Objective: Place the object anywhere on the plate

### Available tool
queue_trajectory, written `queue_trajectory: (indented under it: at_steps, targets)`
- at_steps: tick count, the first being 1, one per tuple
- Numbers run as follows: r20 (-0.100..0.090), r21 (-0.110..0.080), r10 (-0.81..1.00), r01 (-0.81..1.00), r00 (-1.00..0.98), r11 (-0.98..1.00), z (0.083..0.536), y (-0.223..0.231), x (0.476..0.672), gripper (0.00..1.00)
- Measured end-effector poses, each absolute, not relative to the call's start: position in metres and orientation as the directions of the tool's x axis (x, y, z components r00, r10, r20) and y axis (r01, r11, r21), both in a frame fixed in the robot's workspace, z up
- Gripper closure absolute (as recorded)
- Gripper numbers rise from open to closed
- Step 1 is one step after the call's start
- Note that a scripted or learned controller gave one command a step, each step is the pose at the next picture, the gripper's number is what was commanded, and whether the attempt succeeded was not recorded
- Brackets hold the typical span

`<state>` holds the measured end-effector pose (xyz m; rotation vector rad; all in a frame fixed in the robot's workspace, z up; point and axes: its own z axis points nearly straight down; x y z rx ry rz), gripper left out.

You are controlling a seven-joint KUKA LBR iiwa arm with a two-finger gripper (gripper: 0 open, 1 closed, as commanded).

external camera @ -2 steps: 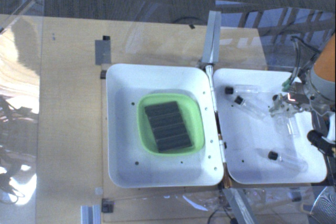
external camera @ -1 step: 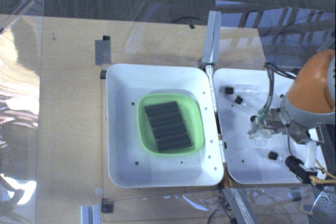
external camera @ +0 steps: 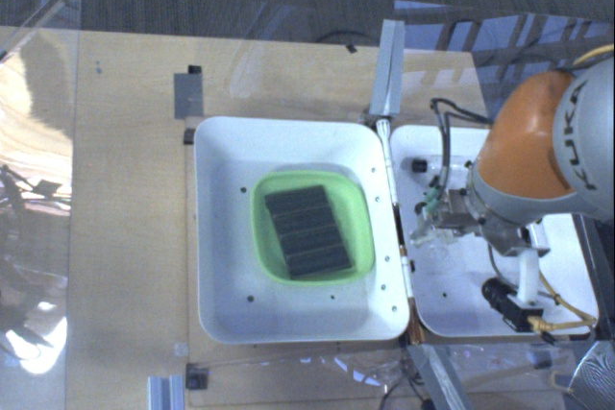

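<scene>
The arm (external camera: 538, 144) is hiding its jaws over the right bin (external camera: 567, 298), grip impossible to tell; dark block (external camera: 307, 230) is lying on green plate (external camera: 264, 245) well away.

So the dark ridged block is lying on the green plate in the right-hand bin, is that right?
Not quite. The camera view shows the dark ridged block lying on the green plate, but that plate sits in the left-hand bin, not the right-hand one.

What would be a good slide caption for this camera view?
Dark ridged block lying on a green plate in the left bin; robot arm over the right bin.
</scene>
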<state>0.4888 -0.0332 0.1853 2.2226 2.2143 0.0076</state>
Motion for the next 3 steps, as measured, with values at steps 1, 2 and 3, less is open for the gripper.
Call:
queue_trajectory:
  at_steps: [1,2,3]
  targets:
    - [0.001,0.006,1.0,1.0,0.005,-0.005,0.185,-0.034,0.489,0.0]
    - [-0.001,0.008,0.999,0.999,-0.054,0.054,0.186,-0.081,0.522,0.0]
    - [-0.003,0.008,0.989,0.989,-0.147,0.147,0.199,-0.137,0.585,0.0]
